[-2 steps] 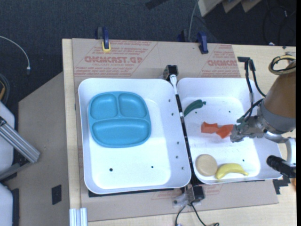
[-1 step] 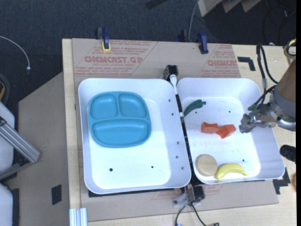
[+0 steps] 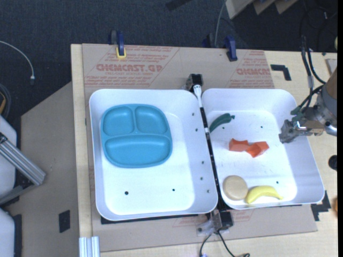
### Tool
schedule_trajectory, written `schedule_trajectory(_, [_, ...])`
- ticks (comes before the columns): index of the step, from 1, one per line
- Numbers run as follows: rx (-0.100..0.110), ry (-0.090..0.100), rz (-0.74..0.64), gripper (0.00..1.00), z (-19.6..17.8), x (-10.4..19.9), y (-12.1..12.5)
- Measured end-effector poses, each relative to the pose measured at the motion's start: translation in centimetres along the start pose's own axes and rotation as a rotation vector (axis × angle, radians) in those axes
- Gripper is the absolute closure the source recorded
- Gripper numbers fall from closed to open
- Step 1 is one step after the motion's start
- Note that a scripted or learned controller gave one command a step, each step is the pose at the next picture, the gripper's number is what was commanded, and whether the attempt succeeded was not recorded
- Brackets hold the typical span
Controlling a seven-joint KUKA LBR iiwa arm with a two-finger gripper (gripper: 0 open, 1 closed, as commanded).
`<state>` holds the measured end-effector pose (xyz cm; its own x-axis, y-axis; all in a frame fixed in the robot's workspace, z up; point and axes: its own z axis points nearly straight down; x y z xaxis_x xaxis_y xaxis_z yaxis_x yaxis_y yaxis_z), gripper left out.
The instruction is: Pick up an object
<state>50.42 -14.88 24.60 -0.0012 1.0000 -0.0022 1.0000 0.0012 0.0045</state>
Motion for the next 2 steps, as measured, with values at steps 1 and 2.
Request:
schedule_trajectory(1, [0.007, 0.005, -0.004, 1.0, 1.2, 5.3, -0.8])
schedule_trajectory(2, [0.003, 0.003, -0.002, 1.0, 0.4, 10.5, -0.5])
